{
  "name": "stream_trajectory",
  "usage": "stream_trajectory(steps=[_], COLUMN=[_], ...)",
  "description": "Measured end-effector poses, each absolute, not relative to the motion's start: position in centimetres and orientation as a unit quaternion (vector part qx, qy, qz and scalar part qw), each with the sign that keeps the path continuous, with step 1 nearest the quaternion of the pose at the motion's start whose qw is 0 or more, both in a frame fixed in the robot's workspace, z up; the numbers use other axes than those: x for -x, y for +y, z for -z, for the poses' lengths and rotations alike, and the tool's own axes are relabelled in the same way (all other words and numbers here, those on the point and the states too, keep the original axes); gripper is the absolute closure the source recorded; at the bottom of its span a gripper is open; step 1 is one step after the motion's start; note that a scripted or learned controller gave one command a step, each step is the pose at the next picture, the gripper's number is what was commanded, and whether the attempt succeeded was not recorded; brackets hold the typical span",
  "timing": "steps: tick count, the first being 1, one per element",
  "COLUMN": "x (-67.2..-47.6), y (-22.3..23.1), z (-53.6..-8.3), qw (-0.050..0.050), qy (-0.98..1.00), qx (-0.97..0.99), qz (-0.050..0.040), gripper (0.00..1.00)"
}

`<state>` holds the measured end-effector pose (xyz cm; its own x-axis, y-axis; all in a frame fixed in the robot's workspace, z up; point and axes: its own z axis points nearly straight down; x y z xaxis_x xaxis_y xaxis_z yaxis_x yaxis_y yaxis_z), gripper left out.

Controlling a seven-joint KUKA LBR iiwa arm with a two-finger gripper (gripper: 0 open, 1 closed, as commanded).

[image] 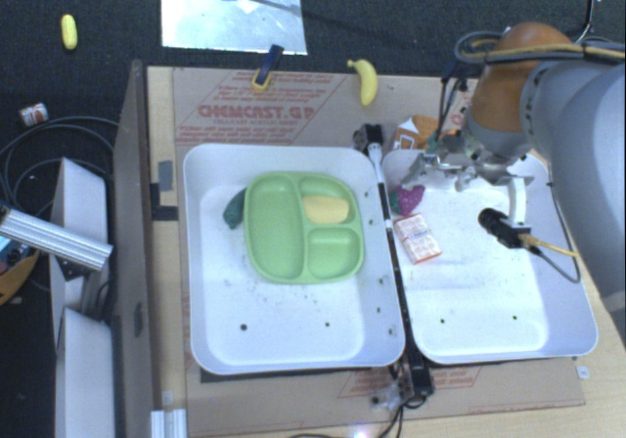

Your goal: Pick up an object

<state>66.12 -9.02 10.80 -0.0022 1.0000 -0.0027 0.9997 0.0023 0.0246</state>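
Camera view looks down on two white bins: the left bin (210, 328) holds a green divided plate (301, 229) with a yellow object (326, 207) in its upper right compartment and a dark green item (234, 208) just beside its left edge. Over the upper part of the right bin (499, 328), the gripper (455, 164) hangs from the grey arm (567, 94), near a magenta object (409, 198) and a small red-and-white packet (418, 238); whether it is grasping anything cannot be told. A yellow banana (365, 80) lies on the cardboard behind the bins.
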Motion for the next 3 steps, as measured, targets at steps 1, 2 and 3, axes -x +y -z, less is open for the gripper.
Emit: stream_trajectory(steps=[1,2,3], x=[-65.96,-65.83,-65.72], y=[-9.09,-9.05,-8.97], z=[-10.52,-10.42,-10.35], qw=[0.010,0.011,0.010], qy=[0.708,0.708,0.708], qx=[-0.706,-0.706,-0.706], qz=[-0.0076,-0.0085,-0.0082], gripper=[0.00,0.00,0.00])
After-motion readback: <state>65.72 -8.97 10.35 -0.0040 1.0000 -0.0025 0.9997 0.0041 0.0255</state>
